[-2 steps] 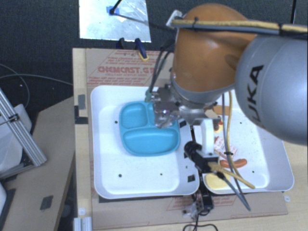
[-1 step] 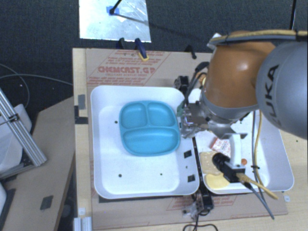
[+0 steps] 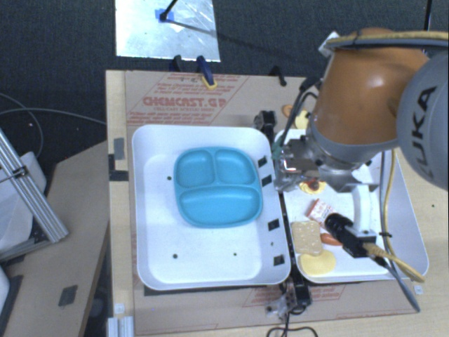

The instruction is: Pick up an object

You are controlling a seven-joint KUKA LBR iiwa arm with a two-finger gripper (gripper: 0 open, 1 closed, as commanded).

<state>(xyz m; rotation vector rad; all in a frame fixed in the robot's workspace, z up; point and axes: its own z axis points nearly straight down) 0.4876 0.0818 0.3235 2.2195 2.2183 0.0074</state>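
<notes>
From above, the grey and orange arm (image 3: 372, 90) covers much of the right shallow white bin (image 3: 414, 251). Its claw (image 3: 289, 168) sits low at that bin's left wall, near the seam between the two bins. The wrist housing hides the claw's tip, so I cannot tell whether it is released, clenched or grasping anything.

Just right of the claw, a small yellow and red piece (image 3: 311, 185) peeks from under the wrist, too covered to identify. Nearer the camera from the claw lie a small red and white packet (image 3: 319, 210), a tan toast-shaped slice (image 3: 306, 236) and a pale yellow round disc (image 3: 317, 263). The disc touches the slice's near edge. An orange-red lump (image 3: 330, 240) beside the slice is half hidden.

Left of the claw, a blue three-compartment plastic plate (image 3: 217, 188) lies flat in the left shallow white bin (image 3: 151, 209), apart from the claw.
</notes>
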